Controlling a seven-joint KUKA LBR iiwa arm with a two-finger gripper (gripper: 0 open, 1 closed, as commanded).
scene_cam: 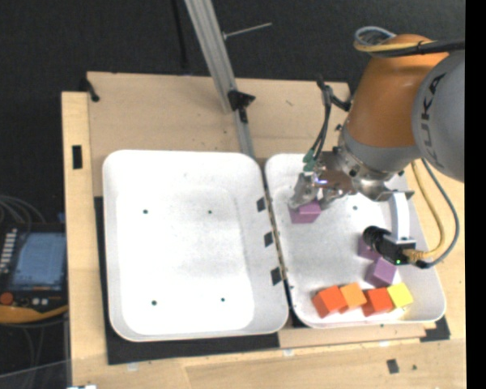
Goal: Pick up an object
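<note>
My gripper (310, 194) hangs over the upper left of the right bin (340, 233), just right of the divider between the bins. A small purple block (306, 211) sits at its fingertips, and the fingers are closed on the block's top. More blocks lie along the right bin's near edge: an orange block (331, 301), a lighter orange block (354, 294), a red block (378, 301) and a yellow block (401, 296). Another purple block (382, 271) lies above them, with a further purple piece (365, 249) partly hidden by a black fitting.
The left bin (186, 241) lies beside the right one. A grey metal post (215, 51) slants up from the bins' far edge. The arm's cables and a black fitting (379, 238) hang over the right bin's right side.
</note>
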